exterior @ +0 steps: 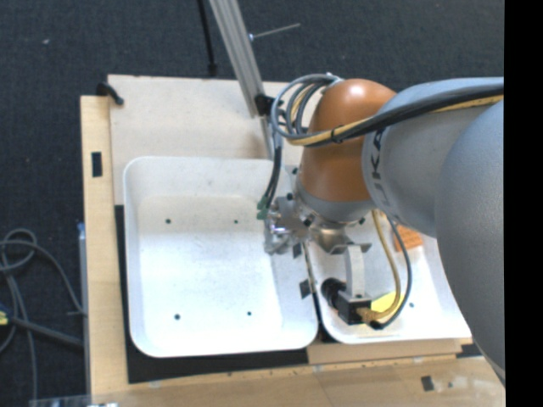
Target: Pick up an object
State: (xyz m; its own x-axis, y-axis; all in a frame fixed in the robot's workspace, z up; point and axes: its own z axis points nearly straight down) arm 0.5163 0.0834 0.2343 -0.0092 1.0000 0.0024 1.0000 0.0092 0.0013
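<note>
My gripper hangs under the orange wrist band, low over the near left part of the right bin, close to the wall between the two bins. The wrist and arm cover most of that bin. A small orange thing peeks out in the right bin just right of the gripper, partly hidden by the arm. I cannot tell whether anything is in the gripper.
The left white bin lies beside the gripper to the left, with a few small dark dots on its floor. A slanted metal rail rises behind the bins. Cables lie on the dark floor at the left.
</note>
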